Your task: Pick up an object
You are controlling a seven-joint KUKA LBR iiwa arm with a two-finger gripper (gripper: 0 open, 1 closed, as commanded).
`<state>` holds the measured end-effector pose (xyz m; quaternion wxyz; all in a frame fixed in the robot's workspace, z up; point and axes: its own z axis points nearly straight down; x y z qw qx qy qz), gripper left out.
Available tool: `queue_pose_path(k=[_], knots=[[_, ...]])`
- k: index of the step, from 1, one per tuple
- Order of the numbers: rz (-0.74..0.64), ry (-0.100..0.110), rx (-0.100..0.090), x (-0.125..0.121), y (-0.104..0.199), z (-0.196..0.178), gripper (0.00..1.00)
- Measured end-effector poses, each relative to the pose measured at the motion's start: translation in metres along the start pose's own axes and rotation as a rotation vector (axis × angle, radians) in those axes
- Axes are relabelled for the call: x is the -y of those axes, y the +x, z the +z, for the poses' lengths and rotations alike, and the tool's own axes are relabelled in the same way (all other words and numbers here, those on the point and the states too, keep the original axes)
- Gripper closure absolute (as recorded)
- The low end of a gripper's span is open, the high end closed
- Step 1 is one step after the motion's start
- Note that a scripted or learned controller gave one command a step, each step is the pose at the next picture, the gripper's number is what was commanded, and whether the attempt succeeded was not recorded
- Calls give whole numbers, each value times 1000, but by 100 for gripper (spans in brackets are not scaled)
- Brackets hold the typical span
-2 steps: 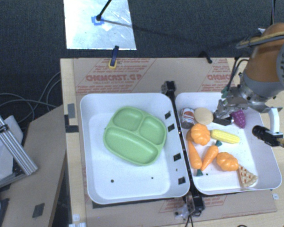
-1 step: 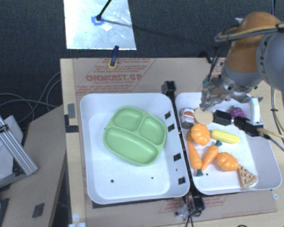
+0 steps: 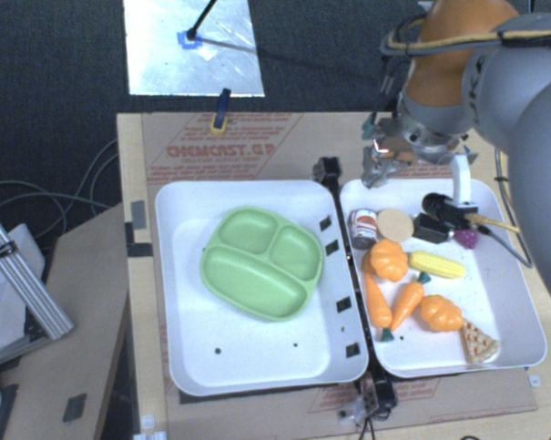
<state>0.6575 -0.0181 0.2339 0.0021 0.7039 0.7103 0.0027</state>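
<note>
Table (image 3: 220,151): viewed from above at a slant; a brown board with red lettering is laid on it, and two shallow white bins are set on that, side by side.
Arm (image 3: 516,85): grey, with an orange band (image 3: 450,34) above the wrist; it is reached in from the right of the view and held over the far right part of the table.
Left bin (image 3: 263,356): occupied by a green divided plate (image 3: 262,261), laid flat near the middle.
Right bin (image 3: 508,295): all the toy food is found here, mostly in the half nearest the divider between the bins.
End effector (image 3: 380,169): positioned over the far left edge of the right bin, just beyond the can; whether it is released or clenched cannot be told.
Carrots (image 3: 377,301) (image 3: 408,302): two, laid close together near the divider, tips toward the near side.
Corn cob (image 3: 437,265): yellow, laid across the middle of the bin.
Orange pepper (image 3: 389,260): seated just beside the corn cob, above the carrots.
Orange fruit (image 3: 441,314): placed just right of the carrots.
Pizza slice (image 3: 479,343): placed nearest the near right corner.
Can (image 3: 363,227): lying on its side against the divider wall.
Tan disc (image 3: 395,225): touching the can on its right.
Purple piece (image 3: 466,238): small, noted beyond the corn cob; its kind cannot be told.
Candidate objects: all are recorded on the floor of the right bin, apart from the end effector.
</note>
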Motion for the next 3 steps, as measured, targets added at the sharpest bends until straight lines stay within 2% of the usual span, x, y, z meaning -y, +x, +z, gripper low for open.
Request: queue_pose_path(k=[1, 3], knots=[[9, 4, 2, 1, -18, 8, 100], [5, 4, 2, 1, -8, 19, 100]])
